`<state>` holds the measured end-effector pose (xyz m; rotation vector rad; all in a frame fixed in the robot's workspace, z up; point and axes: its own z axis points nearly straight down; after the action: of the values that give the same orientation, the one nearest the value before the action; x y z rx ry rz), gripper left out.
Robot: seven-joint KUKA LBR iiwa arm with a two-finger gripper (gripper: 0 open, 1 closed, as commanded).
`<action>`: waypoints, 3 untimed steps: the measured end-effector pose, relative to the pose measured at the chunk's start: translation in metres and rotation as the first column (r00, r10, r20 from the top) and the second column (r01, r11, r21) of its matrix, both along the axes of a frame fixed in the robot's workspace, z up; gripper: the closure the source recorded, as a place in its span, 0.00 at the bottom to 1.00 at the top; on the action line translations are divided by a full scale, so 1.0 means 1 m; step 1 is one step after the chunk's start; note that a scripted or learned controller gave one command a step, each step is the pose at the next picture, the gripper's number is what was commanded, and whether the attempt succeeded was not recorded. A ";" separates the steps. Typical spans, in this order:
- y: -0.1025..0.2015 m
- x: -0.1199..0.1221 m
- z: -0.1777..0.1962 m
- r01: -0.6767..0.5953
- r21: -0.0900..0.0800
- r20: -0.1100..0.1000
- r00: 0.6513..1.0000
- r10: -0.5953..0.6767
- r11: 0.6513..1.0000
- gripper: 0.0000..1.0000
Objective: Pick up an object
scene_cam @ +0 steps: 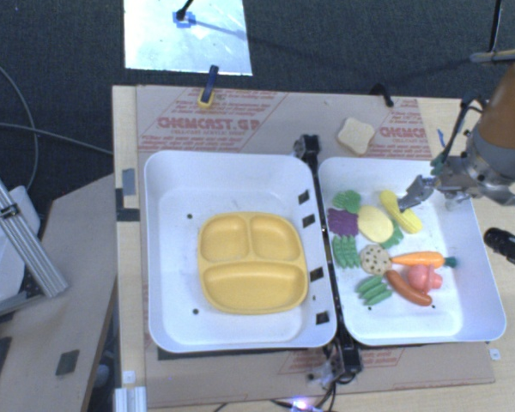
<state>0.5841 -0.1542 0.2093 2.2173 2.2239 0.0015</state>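
Observation:
The right bin holds several toy foods: a yellow corn cob, a yellow lemon-like piece, purple grapes, a carrot, a cookie, a red-orange sausage, a pink piece and green pea pods. My gripper hangs over the bin's upper part, its grey tip right above the corn cob. The arm comes in from the right edge. Nothing is seen held.
The left bin holds a yellow three-part plate. A slice of toy bread lies on the cardboard behind the right bin. A clip lies at the back of the bench. A black part sticks out at right.

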 end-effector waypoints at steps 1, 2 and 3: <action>-0.015 -0.085 -0.102 0.007 0.003 -0.015 1.000 -0.007 1.000 0.00; -0.010 -0.064 -0.124 -0.002 0.001 -0.001 1.000 0.002 1.000 0.00; 0.055 -0.082 -0.119 -0.004 0.003 -0.003 1.000 0.004 1.000 0.00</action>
<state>0.5018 -0.0995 0.0899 2.2155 2.2321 0.0017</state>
